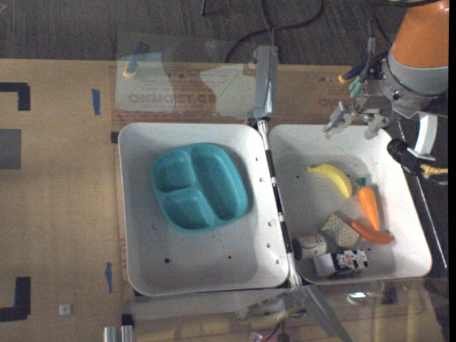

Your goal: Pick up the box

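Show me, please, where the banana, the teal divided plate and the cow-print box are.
banana (333,177): camera view, middle of its yellow body.
teal divided plate (214,180): camera view, floor of its largest compartment.
cow-print box (348,261): camera view, its black-and-white side.

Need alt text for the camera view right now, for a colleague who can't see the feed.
The gripper hangs open over the right bin's far edge, holding nothing. That bin holds a banana, two carrots and a patterned box near the front; the left bin holds a teal divided plate.
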`<state>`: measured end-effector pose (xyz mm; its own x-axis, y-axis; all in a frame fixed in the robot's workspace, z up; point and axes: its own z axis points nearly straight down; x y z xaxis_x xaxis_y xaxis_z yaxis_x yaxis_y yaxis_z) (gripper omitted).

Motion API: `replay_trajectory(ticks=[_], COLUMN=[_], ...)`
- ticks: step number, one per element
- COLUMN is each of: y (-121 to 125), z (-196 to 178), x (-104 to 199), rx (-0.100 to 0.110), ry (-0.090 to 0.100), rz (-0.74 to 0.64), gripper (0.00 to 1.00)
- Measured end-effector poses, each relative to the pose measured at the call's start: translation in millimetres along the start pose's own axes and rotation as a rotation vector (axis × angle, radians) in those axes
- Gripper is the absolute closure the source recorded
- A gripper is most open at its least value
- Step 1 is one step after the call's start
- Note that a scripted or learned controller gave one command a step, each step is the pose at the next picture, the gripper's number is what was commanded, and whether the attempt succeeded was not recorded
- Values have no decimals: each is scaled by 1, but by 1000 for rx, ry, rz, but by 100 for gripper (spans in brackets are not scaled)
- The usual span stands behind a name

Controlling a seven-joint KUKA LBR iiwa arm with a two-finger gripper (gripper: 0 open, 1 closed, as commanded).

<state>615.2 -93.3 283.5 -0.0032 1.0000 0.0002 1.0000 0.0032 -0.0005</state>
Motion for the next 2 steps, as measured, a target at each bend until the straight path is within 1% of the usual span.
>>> replay_trajectory(ticks=[1,2], y=[-72,-115], z=[99,161], x=[14,-40], rx=[0,0], ry=[0,1], rz=[-102,-190], gripper=[0,0])
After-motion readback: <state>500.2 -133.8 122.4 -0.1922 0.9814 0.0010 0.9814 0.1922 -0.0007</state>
